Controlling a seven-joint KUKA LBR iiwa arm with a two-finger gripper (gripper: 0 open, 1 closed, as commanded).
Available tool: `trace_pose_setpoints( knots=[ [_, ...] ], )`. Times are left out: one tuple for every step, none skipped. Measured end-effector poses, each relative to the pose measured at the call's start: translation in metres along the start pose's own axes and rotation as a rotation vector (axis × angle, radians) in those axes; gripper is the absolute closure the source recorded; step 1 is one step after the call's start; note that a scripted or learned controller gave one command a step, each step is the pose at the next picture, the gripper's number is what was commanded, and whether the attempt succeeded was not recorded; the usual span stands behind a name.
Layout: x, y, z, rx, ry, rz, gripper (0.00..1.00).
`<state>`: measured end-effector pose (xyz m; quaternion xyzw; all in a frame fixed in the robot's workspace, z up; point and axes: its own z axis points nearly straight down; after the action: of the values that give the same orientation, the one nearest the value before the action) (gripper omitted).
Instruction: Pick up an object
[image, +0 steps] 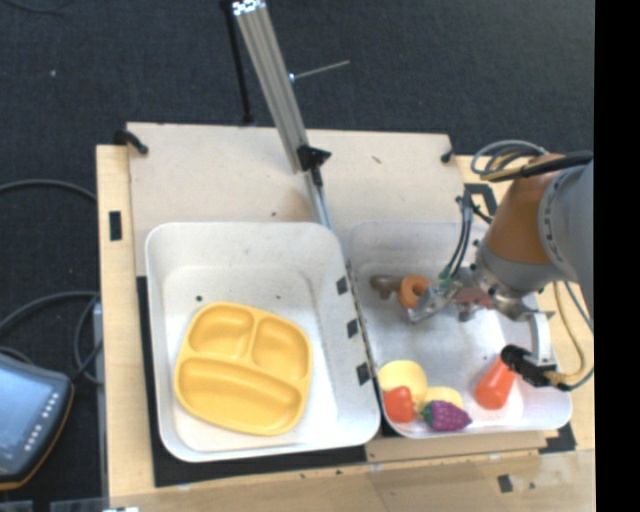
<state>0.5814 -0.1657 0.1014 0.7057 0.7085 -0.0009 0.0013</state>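
Observation:
In the right bin (455, 245), a small orange ring-shaped toy (412, 290) lies near the back left, with a brownish piece (383, 284) just left of it. My gripper (428, 304) hangs low over the bin floor, right beside the orange ring on its lower right side. Whether it touches the ring is unclear. Along the front wall of that bin sit a yellow round fruit (403, 375), a red fruit (399, 404), a purple grape bunch (447, 417) and an orange-red toy (493, 386).
The left bin (170, 250) holds a yellow divided plate (243, 367). A slanted metal pole (280, 90) rises from the bench behind the bins. The grey arm with its orange band (520, 225) and cables covers the right bin's right side.

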Motion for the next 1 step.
trace_pose_setpoints(
  knots=[
    [-0.0343,-0.0851,0.0006,0.005,0.003,0.010,0.00]
  ],
)
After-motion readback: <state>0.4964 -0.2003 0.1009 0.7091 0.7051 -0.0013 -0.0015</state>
